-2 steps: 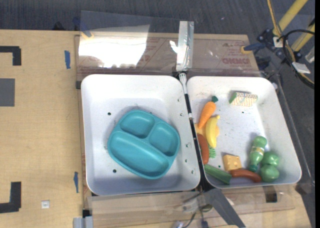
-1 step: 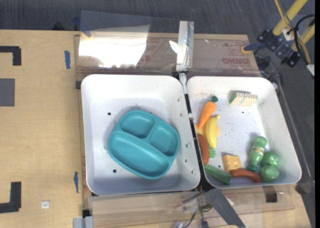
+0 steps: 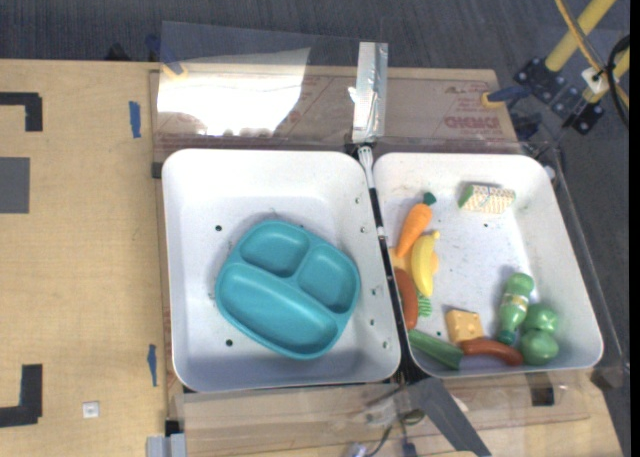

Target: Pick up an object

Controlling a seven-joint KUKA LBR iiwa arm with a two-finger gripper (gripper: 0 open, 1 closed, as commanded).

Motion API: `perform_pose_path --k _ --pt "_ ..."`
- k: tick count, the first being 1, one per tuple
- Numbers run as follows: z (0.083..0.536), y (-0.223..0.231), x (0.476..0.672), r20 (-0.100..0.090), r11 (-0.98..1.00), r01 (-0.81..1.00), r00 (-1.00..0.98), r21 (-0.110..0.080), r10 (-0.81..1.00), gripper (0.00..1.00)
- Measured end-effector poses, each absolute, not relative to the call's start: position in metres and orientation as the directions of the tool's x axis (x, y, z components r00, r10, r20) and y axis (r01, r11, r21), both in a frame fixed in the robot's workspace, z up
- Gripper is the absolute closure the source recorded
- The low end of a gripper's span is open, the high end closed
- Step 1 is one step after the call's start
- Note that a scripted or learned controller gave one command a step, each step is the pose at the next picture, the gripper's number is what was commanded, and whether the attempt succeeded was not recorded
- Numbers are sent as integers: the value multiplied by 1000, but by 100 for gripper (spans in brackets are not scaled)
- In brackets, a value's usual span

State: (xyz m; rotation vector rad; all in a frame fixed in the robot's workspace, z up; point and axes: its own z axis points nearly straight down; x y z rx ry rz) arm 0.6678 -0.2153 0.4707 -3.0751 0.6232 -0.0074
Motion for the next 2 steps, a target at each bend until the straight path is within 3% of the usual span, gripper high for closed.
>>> perform_pose_path --k 1,2 --pt "365 -222 614 -3 -979 -205 979 -5 -205 100" --pt "465 -220 668 8 -981 -195 981 -4 -195 100"
